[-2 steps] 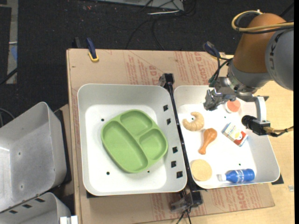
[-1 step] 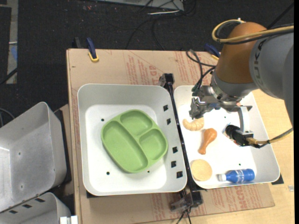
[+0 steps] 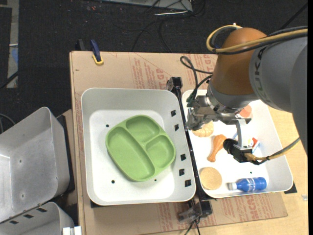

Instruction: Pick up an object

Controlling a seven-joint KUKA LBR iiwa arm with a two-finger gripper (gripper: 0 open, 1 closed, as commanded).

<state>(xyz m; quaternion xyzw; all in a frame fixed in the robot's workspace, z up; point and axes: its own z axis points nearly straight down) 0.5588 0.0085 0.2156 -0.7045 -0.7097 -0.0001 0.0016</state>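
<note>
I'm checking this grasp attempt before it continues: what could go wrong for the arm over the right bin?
The gripper hangs over a pale bread-like piece near the right white bin's wall, so it might strike the wall. The orange toy drumstick lies close by and could get nudged instead.

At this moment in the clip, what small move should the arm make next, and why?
Probably a short straight descent. The gripper hovers at the right white bin's upper left corner, right over a pale tan bun-shaped toy, which sits partly hidden under it. The orange drumstick toy and round tan cookie lie farther off, so the bun looks the nearest target.
</note>
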